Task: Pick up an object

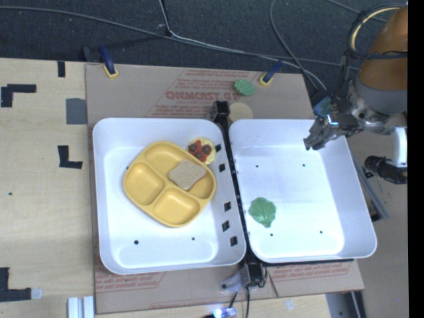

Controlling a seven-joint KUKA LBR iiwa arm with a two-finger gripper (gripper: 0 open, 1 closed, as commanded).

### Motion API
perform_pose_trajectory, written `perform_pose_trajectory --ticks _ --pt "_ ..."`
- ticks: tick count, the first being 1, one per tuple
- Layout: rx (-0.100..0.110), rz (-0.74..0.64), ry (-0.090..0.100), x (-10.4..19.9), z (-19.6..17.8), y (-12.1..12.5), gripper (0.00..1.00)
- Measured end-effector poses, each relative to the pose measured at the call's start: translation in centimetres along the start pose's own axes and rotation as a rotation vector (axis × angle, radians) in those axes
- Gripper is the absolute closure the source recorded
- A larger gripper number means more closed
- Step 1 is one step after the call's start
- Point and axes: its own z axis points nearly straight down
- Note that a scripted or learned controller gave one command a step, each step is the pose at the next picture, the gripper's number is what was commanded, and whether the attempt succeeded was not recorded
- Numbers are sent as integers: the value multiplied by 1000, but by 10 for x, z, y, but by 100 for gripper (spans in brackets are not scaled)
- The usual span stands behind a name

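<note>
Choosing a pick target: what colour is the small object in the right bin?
Green, clearest in the camera view.

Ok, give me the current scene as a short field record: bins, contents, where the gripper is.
left bin: holds a yellow divided plate
plate contents: tan bread-like slice in one compartment; small dark red item at the plate's far right edge
right bin: holds a green leafy item near its left wall
gripper: above the right bin's far right corner, apart from the green item
outside bins: small green piece on the cardboard behind
</note>
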Motion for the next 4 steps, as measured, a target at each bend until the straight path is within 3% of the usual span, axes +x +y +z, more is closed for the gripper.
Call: perform_pose_trajectory --ticks 4 --pt "3 -3 0 196 18 -29 100"
